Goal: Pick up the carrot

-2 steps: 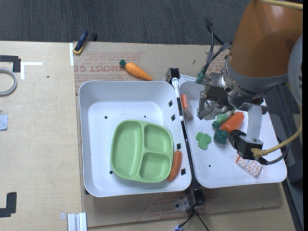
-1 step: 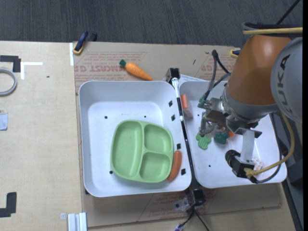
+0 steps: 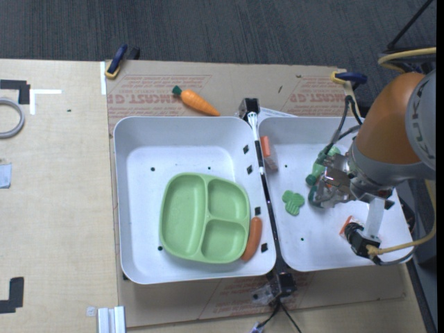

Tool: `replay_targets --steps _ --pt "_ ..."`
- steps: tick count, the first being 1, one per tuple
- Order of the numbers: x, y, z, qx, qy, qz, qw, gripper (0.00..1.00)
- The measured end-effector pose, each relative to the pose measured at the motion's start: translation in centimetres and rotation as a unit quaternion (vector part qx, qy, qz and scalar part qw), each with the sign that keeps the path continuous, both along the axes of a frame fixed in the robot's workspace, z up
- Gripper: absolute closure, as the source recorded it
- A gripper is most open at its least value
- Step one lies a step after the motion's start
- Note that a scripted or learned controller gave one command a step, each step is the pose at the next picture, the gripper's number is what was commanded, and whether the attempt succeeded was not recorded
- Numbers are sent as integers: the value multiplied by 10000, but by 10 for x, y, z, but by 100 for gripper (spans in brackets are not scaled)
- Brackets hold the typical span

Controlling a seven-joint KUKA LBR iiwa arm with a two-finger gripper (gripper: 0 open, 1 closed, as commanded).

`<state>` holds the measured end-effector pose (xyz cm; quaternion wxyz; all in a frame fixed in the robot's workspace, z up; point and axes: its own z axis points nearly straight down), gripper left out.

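Carrot (image 3: 196,102) lying on the cardboard sheet (image 3: 159,89) outside both bins, at about 12 o'clock from the left bin (image 3: 132,186), just beyond its far rim, green top toward 9 o'clock and orange tip toward 3 o'clock. Inside the left bin, a green divided plate (image 3: 205,217) resting flat, toward 5 o'clock of the bin floor; touching the plate's 4 o'clock edge, an orange-brown sausage-shaped piece (image 3: 253,238) lying along the bin's right wall. In the right bin (image 3: 305,245), a small green leafy piece (image 3: 293,202) near the centre, and a pinkish-orange stick (image 3: 267,151) up at 11 o'clock against the dividing rims. Gripper (image 3: 322,189) low over the right bin, just at 3 o'clock of the leafy piece, reached in from 3 o'clock under the grey and orange arm (image 3: 392,127). Fingers too dark and tangled with something green to judge; apart or together cannot be told, possibly pressed near another green item. Well apart from the carrot, which sits across at roughly 10 o'clock from the gripper. Blue clamps (image 3: 116,60) at the cardboard's far corners on the counter (image 3: 48,207).
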<state>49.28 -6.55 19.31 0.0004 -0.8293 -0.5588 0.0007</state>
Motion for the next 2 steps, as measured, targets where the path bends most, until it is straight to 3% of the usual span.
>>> replay_targets --steps 1,2 --pt "-6 -53 125 -8 -9 -261 9997 100" --pt "6 -48 -58 3 4 -607 9982 100"
